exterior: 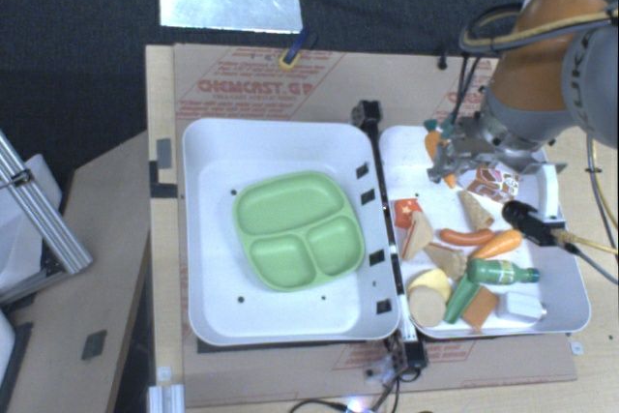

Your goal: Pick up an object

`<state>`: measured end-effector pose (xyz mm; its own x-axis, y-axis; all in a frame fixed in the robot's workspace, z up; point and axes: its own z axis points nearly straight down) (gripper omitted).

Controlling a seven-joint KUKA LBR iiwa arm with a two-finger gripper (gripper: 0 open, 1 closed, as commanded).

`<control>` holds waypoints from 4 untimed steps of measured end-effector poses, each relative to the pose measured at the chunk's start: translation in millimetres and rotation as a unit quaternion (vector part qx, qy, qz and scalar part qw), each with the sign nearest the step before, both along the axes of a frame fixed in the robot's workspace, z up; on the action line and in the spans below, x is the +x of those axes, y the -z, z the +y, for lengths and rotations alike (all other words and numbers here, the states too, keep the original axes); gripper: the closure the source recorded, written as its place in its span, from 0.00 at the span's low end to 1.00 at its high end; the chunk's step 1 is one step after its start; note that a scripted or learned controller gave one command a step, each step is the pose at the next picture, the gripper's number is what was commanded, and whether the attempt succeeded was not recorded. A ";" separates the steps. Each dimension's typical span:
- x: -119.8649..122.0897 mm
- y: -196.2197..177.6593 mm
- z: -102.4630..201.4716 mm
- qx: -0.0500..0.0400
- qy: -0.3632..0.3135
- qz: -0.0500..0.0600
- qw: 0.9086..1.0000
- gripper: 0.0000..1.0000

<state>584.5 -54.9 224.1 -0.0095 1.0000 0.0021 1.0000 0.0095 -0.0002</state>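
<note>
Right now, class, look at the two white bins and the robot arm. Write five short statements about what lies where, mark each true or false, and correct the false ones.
1. The green divided tray lies in the left bin. True.
2. The green bottle lies in the left bin. False: it lies in the right bin, among the other food items.
3. The claw is over the far end of the right bin. True.
4. The green tray has five compartments. False: it has three.
5. An orange carrot lies beside the green bottle. True.
</note>
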 end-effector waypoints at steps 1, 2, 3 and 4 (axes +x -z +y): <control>-10.2 0.2 46.8 0.000 0.000 0.000 1.000 1.00; -6.8 9.7 97.2 0.000 0.000 0.000 1.000 1.00; -11.3 -7.1 104.8 -0.001 0.001 -0.001 1.000 1.00; -2.5 -9.6 108.2 0.000 0.001 -0.001 1.000 1.00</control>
